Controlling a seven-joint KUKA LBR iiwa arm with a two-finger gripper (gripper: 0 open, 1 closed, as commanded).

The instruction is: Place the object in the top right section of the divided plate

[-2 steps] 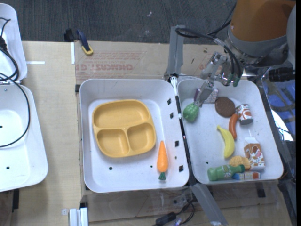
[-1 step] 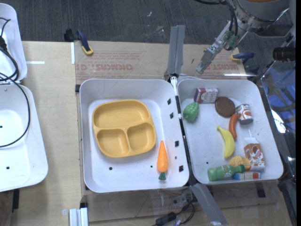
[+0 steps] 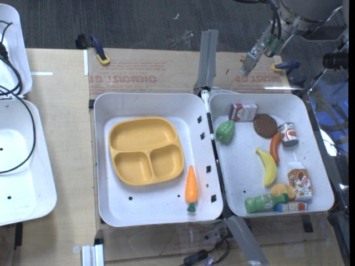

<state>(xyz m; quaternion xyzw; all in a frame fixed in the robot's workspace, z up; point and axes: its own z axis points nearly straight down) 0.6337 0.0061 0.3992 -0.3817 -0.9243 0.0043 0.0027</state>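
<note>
The gripper (image 3: 248, 65) hangs above the far edge of the right bin (image 3: 316, 143); it looks empty, though whether it is released or clenched I cannot tell. The carrot (image 3: 191, 186) lies in the left bin (image 3: 105, 148), just right of the yellow divided plate (image 3: 146, 149).

Wooden bench (image 3: 55, 76), two white bins (image 3: 105, 148) (image 3: 316, 165) side by side
</note>
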